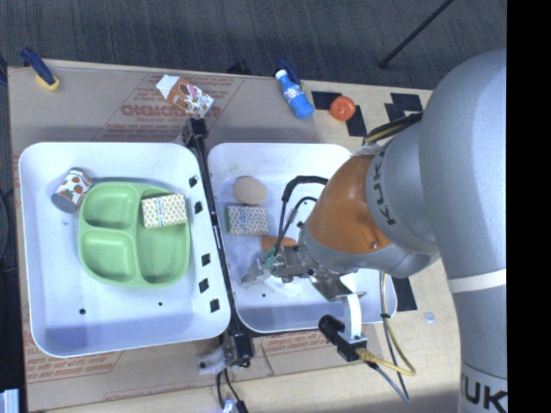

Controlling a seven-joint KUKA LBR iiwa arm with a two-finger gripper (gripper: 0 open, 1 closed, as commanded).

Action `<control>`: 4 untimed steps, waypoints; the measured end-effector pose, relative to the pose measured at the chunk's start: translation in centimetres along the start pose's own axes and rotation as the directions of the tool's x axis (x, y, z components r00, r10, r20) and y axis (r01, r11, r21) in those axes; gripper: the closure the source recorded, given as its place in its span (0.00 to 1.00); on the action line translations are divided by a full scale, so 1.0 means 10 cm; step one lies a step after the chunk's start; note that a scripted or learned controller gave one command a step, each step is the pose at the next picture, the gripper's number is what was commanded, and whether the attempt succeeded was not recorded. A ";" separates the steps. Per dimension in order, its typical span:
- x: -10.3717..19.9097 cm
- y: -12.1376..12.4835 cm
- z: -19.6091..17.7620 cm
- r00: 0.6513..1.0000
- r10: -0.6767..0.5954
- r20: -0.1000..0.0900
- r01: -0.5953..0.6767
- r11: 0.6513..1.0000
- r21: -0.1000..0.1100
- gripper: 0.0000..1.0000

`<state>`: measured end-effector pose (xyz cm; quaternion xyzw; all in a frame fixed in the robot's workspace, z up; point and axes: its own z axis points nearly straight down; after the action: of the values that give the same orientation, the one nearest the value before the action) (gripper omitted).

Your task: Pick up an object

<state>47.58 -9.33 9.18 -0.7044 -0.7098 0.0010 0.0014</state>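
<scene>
Two bins lie under me, and my claw hangs low in the right bin, its spread impossible to tell, below the patterned packet; next I must close squarely on something.

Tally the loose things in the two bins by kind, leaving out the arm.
Patterned boxes: 2, one on the green divided plate at, one in the right bin at
Green divided plates: 1
Patterned cups: 1
Beige rounded objects: 1
Orange objects, partly hidden by the arm: 1
Total: 6
</scene>
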 end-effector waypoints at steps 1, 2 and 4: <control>-0.01 0.01 -0.11 1.000 -0.003 0.001 0.003 1.000 -0.002 1.00; -0.01 0.02 -0.22 1.000 -0.008 0.003 0.008 1.000 -0.003 1.00; -0.01 0.05 -0.42 1.000 -0.016 0.002 0.016 1.000 -0.005 1.00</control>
<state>48.07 -9.45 13.41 -0.6989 -0.7153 0.0000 -0.0012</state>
